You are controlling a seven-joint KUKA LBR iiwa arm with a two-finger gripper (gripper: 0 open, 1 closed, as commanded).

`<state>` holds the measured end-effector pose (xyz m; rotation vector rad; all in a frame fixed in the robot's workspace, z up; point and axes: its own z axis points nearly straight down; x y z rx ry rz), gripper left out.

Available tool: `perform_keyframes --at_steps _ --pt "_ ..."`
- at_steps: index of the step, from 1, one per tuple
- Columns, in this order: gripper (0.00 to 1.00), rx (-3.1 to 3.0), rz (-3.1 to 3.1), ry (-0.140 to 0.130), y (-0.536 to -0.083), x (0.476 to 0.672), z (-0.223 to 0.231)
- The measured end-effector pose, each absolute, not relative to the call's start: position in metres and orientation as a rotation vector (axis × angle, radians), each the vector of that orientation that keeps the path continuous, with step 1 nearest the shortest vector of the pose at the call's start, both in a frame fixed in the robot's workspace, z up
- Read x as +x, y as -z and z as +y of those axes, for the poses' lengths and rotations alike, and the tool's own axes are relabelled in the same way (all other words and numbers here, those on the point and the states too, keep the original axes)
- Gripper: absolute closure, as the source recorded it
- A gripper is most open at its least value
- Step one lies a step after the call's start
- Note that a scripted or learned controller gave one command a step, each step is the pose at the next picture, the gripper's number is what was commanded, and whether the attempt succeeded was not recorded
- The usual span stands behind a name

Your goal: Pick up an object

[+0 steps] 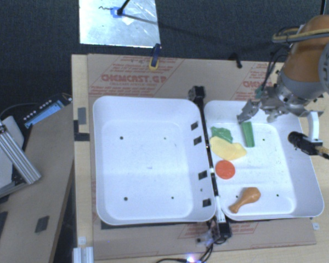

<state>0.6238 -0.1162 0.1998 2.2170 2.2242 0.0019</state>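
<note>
Cardboard-topped bench carries two white bins. I see the hand over the right bin's far edge, fingers spread, nothing between them. One fingertip sits just above a green stick. Nearby lie a yellow piece, orange disc and drumstick.

Even, bright overhead light washes the white bins with only faint shadows, glare whitens the foil sheet, and detail stays soft and grainy.
</note>
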Motion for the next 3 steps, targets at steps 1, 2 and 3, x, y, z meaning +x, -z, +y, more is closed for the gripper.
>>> perform_keyframes --at_steps 1,2,3 --pt "1.0 2.213 2.226 -0.005 -0.211 0.625 -0.116" --pt "1.0 2.2 2.234 -0.016 -0.278 0.662 -0.015" --pt "1.0 2.201 2.236 -0.018 -0.345 0.669 0.083"
